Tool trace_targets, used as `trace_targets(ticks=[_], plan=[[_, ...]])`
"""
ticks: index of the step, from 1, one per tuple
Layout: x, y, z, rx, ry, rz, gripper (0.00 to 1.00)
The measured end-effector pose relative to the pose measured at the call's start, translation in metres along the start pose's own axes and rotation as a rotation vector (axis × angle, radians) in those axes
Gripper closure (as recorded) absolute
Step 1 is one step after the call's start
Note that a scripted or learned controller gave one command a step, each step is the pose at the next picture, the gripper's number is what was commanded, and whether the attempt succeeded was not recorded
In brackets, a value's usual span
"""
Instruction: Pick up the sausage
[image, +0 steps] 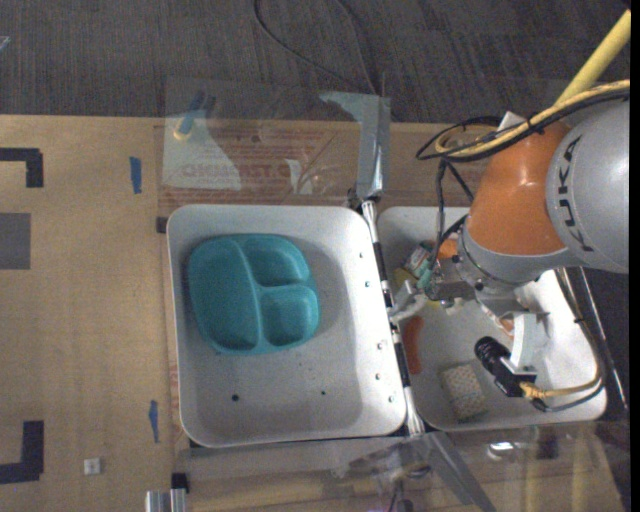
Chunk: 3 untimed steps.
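Sausage (412, 343): one reddish-orange piece lies in the right bin (585, 405), against the wall it shares with the left bin (270, 415). Two white bins sit side by side. Left of the sausage, one teal divided plate (252, 292) rests in the left bin. To the sausage's right lies one pale speckled sponge (464, 390). One grey-and-orange arm (540, 200) hangs above the right bin, its gripper (415, 300) just above the sausage; whether the fingers are apart or closed cannot be told.
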<state>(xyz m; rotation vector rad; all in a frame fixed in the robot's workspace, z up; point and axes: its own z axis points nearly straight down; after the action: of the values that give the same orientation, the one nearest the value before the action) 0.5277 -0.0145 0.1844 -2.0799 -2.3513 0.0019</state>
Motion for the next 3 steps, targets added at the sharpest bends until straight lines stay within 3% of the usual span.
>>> trace_targets(ticks=[1, 2, 3], plan=[[-0.013, -0.049, 0.0, 0.0, 0.0, -0.117, 0.0], [-0.02, 0.057, -0.014, -0.005, -0.003, -0.182, 0.0], [-0.018, 0.009, 0.0, -0.001, -0.001, -0.188, 0.0]])
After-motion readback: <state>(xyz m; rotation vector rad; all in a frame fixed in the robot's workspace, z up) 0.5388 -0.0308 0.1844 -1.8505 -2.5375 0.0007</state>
